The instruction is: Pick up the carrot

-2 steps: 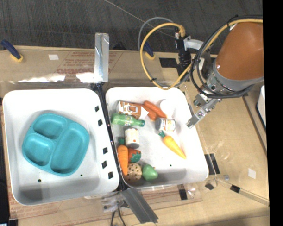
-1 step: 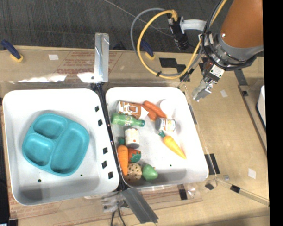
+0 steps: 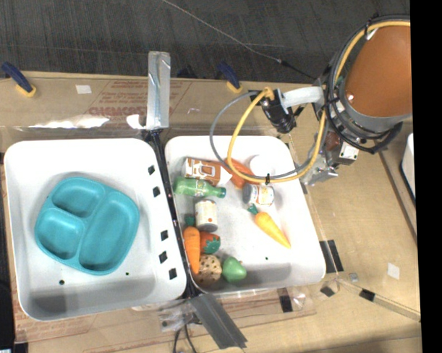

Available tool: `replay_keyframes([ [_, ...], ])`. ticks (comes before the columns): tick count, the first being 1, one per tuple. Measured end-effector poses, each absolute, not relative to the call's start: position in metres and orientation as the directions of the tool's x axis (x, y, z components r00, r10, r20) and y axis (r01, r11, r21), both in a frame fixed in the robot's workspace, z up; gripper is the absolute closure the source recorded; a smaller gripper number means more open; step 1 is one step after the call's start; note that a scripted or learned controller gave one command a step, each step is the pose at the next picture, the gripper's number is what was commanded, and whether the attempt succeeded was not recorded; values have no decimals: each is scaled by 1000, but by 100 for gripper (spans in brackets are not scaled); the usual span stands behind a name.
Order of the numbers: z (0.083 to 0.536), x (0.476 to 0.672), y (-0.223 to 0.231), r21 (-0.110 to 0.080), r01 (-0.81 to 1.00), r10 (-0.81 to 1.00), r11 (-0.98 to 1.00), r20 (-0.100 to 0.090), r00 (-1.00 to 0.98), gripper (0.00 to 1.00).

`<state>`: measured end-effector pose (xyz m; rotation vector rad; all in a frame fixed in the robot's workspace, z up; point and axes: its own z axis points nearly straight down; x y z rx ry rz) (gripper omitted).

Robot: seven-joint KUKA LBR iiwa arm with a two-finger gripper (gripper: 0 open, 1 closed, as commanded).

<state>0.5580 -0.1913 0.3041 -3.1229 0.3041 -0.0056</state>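
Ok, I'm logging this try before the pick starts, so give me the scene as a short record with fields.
target: carrot, lying loose in the right bin, tip toward the near right corner
similar item: second carrot upright by the divider
neighbours: green bottle, small carton, cookie
left bin: teal divided plate
gripper: above the right bin's right rim, holding nothing that can be seen
task state: carrot not yet picked
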Motion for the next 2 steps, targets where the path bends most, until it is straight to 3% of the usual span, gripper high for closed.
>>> replay_keyframes([
  [1, 323, 503, -210, -4, -197, -197, -980, 4, 980, 100],
  [2, 368, 555, -209, -4, -194, -194, -981, 7, 981, 100],
])
